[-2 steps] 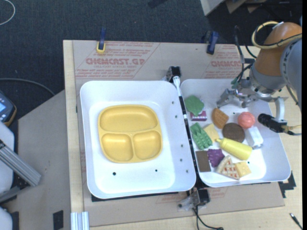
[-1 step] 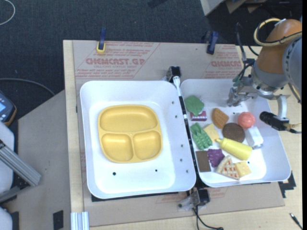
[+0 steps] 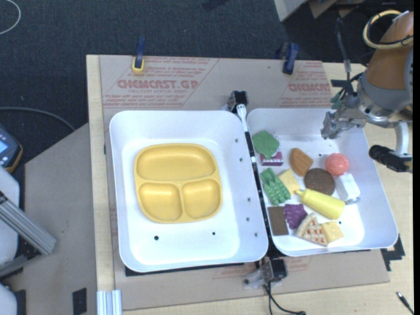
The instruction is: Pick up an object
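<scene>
Claw over the right bin's far corner, nothing in its grip.

I see the claw [image 3: 331,128] at the upper right of the frame, above the bare back corner of the right bin [image 3: 380,231]; I cannot tell whether it is spread or pressed together, and nothing sits in it. Just below it lie the candidates: a pink ball [image 3: 337,164], a brown disc [image 3: 319,180], an orange piece [image 3: 301,161], and a yellow bottle [image 3: 321,203] lying across the heap, likely where it tumbled. Further left, the left bin [image 3: 125,136] holds a yellow divided plate [image 3: 177,181], on the desk [image 3: 105,84]. I judge the pick not yet started.
</scene>
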`<state>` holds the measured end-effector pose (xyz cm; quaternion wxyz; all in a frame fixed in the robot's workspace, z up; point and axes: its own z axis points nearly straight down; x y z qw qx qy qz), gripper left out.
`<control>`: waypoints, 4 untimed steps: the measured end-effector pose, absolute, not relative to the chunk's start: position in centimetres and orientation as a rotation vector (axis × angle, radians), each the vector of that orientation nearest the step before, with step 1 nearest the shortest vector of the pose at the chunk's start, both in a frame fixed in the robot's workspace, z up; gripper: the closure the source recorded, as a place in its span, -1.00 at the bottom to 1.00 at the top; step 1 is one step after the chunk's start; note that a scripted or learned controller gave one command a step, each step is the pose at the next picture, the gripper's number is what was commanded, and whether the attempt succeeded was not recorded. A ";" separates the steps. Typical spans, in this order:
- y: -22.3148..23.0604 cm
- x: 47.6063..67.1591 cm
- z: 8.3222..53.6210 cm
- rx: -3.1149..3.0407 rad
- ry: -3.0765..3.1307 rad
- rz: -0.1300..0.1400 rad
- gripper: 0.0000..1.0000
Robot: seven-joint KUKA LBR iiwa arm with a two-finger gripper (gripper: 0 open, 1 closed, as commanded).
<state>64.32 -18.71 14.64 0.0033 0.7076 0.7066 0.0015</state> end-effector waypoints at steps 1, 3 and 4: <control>-18.5 63.9 20.9 2.215 2.216 0.006 1.00; -14.2 62.9 22.4 2.220 2.228 0.000 1.00; -8.9 59.6 22.7 2.220 2.231 -0.001 1.00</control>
